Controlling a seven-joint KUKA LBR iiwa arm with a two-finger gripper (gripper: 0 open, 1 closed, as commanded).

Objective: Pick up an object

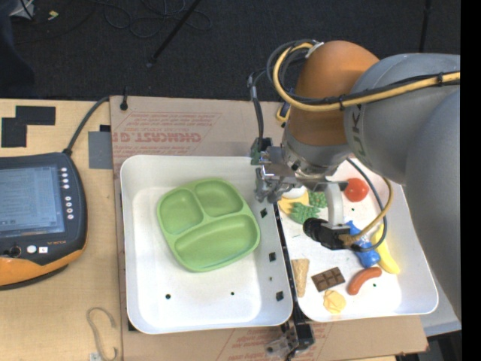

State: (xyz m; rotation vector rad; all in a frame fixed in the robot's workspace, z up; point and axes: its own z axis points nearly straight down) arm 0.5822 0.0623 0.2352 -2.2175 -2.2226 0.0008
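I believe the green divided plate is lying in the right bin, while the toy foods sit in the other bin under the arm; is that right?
Not quite: the camera view shows the green divided plate lying in the left bin. The toy foods, such as the sausage and chocolate piece, sit in the right bin under the arm.

Robotics lab. Evidence: industrial arm over a cardboard-covered bench, two white bins holding toy food and a green tray, a teach pendant, loose cables behind.
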